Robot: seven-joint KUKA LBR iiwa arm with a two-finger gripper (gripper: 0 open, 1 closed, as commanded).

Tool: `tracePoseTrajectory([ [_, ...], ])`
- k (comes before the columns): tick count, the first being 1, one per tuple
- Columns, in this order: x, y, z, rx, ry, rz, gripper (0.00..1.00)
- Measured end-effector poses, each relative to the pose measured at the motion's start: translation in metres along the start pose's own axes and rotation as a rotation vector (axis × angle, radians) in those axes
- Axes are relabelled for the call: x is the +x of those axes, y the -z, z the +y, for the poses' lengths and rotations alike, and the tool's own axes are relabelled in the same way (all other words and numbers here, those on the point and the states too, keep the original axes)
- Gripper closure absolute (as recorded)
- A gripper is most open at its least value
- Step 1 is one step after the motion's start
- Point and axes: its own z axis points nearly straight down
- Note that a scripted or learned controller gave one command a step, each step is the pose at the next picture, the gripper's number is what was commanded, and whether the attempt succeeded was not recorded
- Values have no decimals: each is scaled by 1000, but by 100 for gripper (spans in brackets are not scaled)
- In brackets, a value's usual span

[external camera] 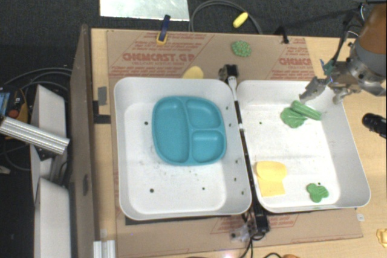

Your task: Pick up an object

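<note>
The pincer (326, 89) hangs over the right bin (344, 148), its arm cut off; 2 fingers look apart, the green leafy object (297, 114) just below-left.

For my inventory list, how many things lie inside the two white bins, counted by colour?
Green: 2, a large leafy green toy and a small green toy piece
Yellow: 1, a flat yellow wedge-shaped toy
Blue: 1, a teal plastic divided plate
Total: 4
</note>
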Motion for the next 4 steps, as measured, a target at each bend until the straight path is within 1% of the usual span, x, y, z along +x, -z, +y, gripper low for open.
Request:
tracePoseTrajectory([
  [1, -13, -84, 40, 0, 3, -1, 0],
  [2, 16, -172, 49, 0, 5, 0, 0],
  [3, -8, -167, 51, -3, -3, -1, 0],
  [4, -27, -166, 53, 4, 0, 10, 0],
])
